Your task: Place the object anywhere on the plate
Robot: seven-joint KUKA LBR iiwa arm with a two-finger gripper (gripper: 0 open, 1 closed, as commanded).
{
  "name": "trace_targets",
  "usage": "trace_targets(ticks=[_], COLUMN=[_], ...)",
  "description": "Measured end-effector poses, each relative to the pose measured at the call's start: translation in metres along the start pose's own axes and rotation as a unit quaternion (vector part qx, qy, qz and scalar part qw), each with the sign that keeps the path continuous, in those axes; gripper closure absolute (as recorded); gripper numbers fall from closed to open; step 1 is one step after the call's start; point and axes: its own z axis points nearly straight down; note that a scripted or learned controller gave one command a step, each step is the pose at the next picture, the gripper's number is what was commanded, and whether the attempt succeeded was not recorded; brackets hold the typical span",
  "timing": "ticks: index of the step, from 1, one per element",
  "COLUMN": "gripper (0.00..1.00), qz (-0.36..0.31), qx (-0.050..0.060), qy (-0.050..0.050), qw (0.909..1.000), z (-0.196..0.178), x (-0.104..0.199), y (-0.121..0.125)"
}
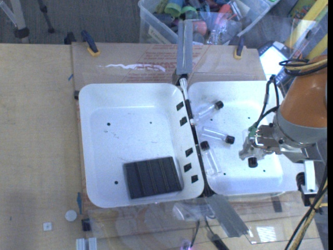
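Three clear vials (217,136) with black caps lie in the right bin (270,178), well apart from the dark plate (152,177) in the left bin. They look light, stiff and slippery; grip mid-body. The end effector (252,152) hovers nearby; its opening I cannot tell.

Bright, even overhead light, glare washing out the white bins (104,108), soft shadows, slightly soft focus

Dark ridged plate (152,177) in left bin (93,139), gripper (252,151) over right bin (270,178)
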Motion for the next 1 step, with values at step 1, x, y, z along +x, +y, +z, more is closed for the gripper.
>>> trace_targets(ticks=[1], gripper=[1.0], qz=[0.046], qx=[0.002], qy=[0.0], qw=[0.9989], z=[0.0317], x=[0.0665], y=[0.0086])
